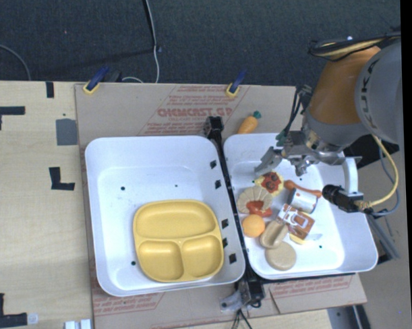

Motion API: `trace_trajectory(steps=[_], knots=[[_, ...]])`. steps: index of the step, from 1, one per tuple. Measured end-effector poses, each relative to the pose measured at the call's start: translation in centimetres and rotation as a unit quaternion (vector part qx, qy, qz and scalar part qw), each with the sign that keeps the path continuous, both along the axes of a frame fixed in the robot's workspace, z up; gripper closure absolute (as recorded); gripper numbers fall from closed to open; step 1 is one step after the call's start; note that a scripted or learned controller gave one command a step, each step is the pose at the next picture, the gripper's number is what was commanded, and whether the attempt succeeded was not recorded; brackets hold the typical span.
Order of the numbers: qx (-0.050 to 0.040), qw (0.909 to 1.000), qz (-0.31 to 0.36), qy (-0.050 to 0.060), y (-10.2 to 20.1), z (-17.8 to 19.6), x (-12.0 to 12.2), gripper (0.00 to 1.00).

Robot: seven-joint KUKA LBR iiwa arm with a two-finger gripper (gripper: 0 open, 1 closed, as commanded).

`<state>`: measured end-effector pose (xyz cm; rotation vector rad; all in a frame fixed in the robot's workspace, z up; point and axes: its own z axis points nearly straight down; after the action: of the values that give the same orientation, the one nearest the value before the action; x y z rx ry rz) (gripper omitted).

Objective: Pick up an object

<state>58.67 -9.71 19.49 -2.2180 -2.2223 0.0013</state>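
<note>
A pale wooden bench (32, 220) carries two glossy white bins. The left bin (105, 164) holds one yellow three-compartment plate (177, 238). The right bin (344, 250) holds a heap of toy food (278, 215) at centre-right, including an orange ball (253, 225). The gripper (281, 161) hangs spread above it, pinching nothing.

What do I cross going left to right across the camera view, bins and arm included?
Left bin → yellow tray → orange ball → round biscuit → gripper → arm.
</note>
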Motion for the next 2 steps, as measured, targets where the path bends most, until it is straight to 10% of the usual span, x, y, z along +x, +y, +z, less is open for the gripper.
trace_trajectory(steps=[1, 2], knots=[[-0.0002, 1.0, -0.001, 0.004, -2.8, -10.8, -0.1, 0.0], [-0.0005, 1.0, 0.001, -0.001, -3.6, -11.1, 4.3, 0.0]])
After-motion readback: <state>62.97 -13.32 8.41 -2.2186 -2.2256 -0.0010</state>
